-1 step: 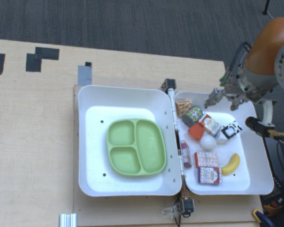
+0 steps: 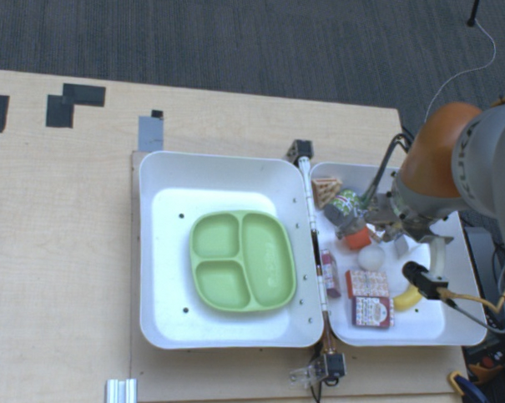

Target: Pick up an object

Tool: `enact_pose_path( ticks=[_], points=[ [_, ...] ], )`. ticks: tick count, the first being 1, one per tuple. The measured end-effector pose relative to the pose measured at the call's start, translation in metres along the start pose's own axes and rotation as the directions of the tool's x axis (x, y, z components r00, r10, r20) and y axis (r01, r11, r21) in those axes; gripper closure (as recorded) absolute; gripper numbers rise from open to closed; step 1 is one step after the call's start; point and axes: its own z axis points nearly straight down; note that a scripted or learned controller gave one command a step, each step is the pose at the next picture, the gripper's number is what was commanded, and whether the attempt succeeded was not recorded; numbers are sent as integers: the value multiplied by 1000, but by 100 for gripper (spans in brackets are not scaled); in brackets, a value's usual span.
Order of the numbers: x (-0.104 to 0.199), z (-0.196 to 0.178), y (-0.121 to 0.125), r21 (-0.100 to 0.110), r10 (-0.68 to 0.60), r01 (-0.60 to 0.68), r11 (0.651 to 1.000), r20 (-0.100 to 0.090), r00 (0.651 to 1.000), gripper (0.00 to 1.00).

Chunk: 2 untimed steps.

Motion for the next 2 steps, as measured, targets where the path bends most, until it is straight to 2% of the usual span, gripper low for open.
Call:
enact_pose_path(
  ticks=[1,2],
  points=[
    [9,20,-39,-4,1,-1,1000,1,1000,0],
    [9,8,-37,-10,1,-1,1000,1,1000,100]
  ],
)
